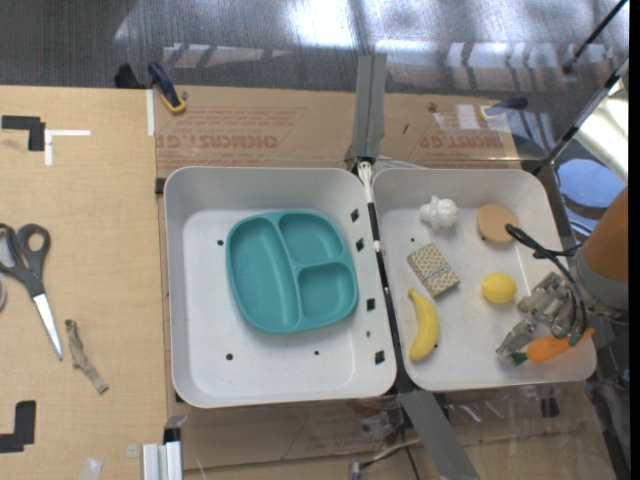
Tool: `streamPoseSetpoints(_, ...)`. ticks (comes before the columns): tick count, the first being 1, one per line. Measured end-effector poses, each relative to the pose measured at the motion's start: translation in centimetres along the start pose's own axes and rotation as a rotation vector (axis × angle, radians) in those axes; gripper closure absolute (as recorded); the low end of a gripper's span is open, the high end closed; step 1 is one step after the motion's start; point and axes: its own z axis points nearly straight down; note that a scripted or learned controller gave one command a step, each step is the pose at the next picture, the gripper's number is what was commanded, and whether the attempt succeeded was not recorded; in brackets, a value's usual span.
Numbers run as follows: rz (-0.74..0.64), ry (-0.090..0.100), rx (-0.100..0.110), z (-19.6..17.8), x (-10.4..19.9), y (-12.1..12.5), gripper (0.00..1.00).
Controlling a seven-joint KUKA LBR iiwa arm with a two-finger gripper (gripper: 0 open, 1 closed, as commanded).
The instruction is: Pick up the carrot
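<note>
Camera view shows the pincer (530, 336) low in the right bin's (470, 373) near right corner, apparently touching the carrot (550, 349); I cannot tell whether it grips. A banana (424, 324) lies nearby.

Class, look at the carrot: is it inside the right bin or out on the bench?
Inside. The carrot lies in the right bin, near its front right corner, beside the gripper.

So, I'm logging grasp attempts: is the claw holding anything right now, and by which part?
Cannot tell. The claw is right at the carrot near the right bin's front corner, but whether the carrot sits between its fingers isn't clear.
</note>
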Motion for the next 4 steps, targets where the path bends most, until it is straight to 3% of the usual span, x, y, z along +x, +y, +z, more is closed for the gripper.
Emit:
streamPoseSetpoints(1,-0.005,0.0,0.001,-0.7,-0.1,0.2,1.0)
streamPoseSetpoints(2,-0.312,-0.003,-0.001,-14.7,3.1,4.0,1.0)
streamPoseSetpoints(3,-0.54,-0.005,-0.001,-27.9,-0.5,-0.3,1.0)
streamPoseSetpoints(4,-0.801,-0.005,-0.002,-35.4,-5.1,3.6,1.0)
